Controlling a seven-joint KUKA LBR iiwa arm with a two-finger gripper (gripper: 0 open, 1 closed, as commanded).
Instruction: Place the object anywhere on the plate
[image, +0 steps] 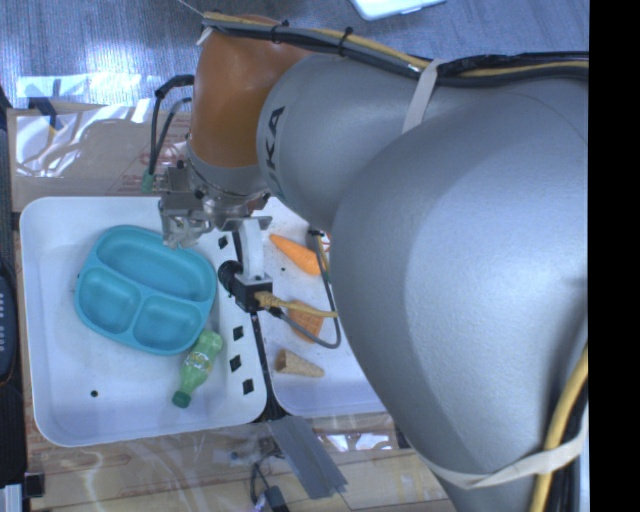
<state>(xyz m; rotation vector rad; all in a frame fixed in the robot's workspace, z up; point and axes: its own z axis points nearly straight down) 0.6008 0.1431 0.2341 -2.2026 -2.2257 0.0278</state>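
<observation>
The likely object here is the little green bottle (197, 367), lying on its side in the left bin (60, 400), cap end pointing down toward 7 o'clock, its upper end touching or just about touching the plate's lower right edge. The plate (145, 290) is a blue divided one with three compartments, sitting tilted in the middle of that bin, and nothing is on it. So the bottle is close but not there yet. The gripper (185, 228) hangs at about 1 o'clock from the plate, right over its upper right corner, and honestly you can't tell whether it's spread wide or pinched, since the wrist and cables hide that; nothing shows between its tips. The other candidates sit in the right bin (300, 400): a carrot (296, 253) at 3 o'clock of the gripper, an orange piece (305, 318) below it, and a tan wedge (298, 364) near the bottom rim. What could go sideways: a round bottle lying flat probably rolls the moment one tip nudges it, and it's snug against the plate rim, so a descent there could clip the plate and shove it. The plate's raised dividers could also let the bottle tip and roll back off if dropped on a ridge. Plus that dangling cable loop (325, 300) near the divider might snag.
</observation>
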